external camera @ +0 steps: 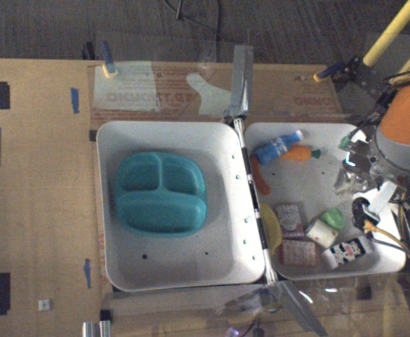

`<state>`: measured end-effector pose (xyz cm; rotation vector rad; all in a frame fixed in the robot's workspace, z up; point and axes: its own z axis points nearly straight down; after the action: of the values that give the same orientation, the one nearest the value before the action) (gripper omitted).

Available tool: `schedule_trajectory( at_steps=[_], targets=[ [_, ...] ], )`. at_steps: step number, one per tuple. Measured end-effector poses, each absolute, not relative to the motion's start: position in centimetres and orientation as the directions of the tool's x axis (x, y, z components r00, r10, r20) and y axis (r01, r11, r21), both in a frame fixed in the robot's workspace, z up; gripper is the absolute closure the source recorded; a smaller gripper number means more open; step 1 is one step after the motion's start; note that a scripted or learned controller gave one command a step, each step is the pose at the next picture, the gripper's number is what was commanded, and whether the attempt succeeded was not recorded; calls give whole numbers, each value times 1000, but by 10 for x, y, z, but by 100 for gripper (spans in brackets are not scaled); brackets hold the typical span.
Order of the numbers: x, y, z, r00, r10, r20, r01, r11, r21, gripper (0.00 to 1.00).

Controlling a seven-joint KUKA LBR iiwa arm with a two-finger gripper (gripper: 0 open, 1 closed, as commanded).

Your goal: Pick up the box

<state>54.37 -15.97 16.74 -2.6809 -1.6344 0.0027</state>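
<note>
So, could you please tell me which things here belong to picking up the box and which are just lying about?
Belongs to the job:
- small box, right bin
- gripper, right bin's right side

Lying about:
- teal divided plate, left bin
- blue bottle
- carrot
- banana
- milk carton

The gripper (pixel 356 168) hung over the right bin's (pixel 324 137) right side, with the carrot (pixel 300 154) and bottle (pixel 278 147) off to its left and the small box (pixel 289 218) below-left, apart from it.
</note>
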Motion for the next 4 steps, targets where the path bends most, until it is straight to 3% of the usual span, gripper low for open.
schedule_trajectory(
  at_steps=[1,2,3,4],
  targets=[
    [544,-160,167,459,889,0,889,-459,-2,0],
    [580,-190,212,673,740,-1,740,-673,0,0],
    [535,-174,120,753,657,-1,657,-753,-4,0],
    [581,-152,329,842,540,0,540,-842,0,0]
  ],
)
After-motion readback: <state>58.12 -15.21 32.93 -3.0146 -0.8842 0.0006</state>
